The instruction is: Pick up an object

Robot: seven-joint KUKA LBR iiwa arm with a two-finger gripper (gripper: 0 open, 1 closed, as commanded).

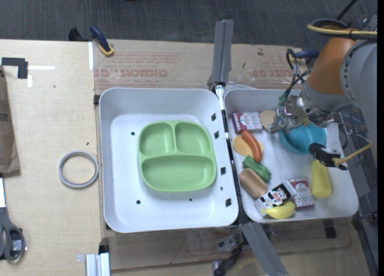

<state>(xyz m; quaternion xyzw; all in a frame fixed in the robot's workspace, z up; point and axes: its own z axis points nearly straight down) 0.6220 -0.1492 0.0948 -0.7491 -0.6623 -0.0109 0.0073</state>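
The blue bowl-shaped object (304, 137) sits in the right bin (351, 206), up near the far right part, and it looks like the nearest candidate for the pick. It is roundish, so it has no clear long axis; its open side seems tipped toward the right, though that is hard to read. The gripper (282, 116) hangs just at its upper left edge, close to touching or touching. How its fingers stand I cannot tell, as they merge into the clutter beneath. Nothing is visibly caught between them. So the target lies just down and right of the tool, a very short shift away.

Moving outward: a red-and-white packet (248, 121) lies left of the gripper, a yellow bottle (321, 179) stands long-axis up-and-down below the bowl, and toy foods crowd the bin's left side. The left bin (114, 167) carries a green divided plate (177, 156), well apart from the action.
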